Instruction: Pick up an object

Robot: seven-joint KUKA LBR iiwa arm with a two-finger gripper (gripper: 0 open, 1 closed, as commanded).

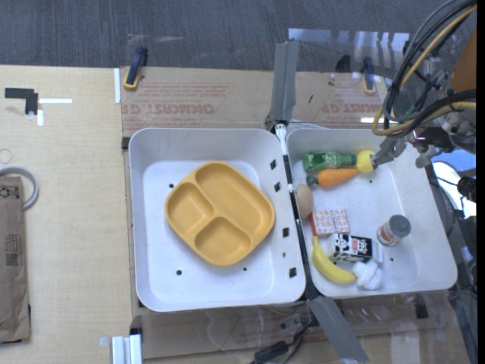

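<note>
Orange carrot [336, 177] is seen lying near the far edge of the right bin [424, 279], with a green packet [327, 160] just beyond it and a small yellow ball [365, 161] at its tip. The gripper [395, 149] is poised just beside that ball, above the bin's far right corner; nothing is seen between its fingers, and whether they are parted cannot be told. The approach is judged to be in hand, with no grasp made. A short descent onto the ball or carrot is called for next. Nearer the front edge, a banana [332, 266] and a small can [393, 230] are left untouched. A yellow divided plate [220, 213] is held in the left bin [144, 226].
</note>
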